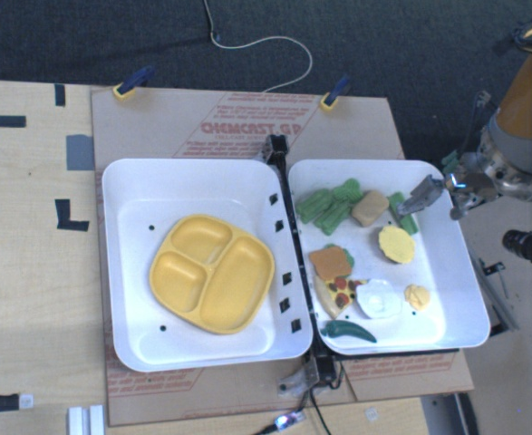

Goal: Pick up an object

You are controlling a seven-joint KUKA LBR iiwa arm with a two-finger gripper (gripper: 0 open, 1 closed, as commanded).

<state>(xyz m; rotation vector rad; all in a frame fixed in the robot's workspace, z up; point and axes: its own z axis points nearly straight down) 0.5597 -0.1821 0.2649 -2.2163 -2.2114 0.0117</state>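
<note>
The right bin [465, 279] holds several toy foods: green beans [329, 205], a tan lump [370, 208], a yellow round piece [396, 244], a brown toast [330, 261], a pizza slice [338, 293], a white egg [377, 299], a small yellow piece [418, 296] and a dark green pepper [349, 331]. My gripper [436, 203] hangs over the bin's upper right part, above and to the right of the yellow round piece. It is open, with nothing between its fingers. One grey finger [418, 198] points toward a small green piece [405, 219].
A yellow divided plate [213, 272] lies in the left bin [125, 243]. A black divider [288, 243] runs between the bins. Both bins rest on a cardboard sheet [238, 125] held by clamps. A white cable [266, 48] loops at the back.
</note>
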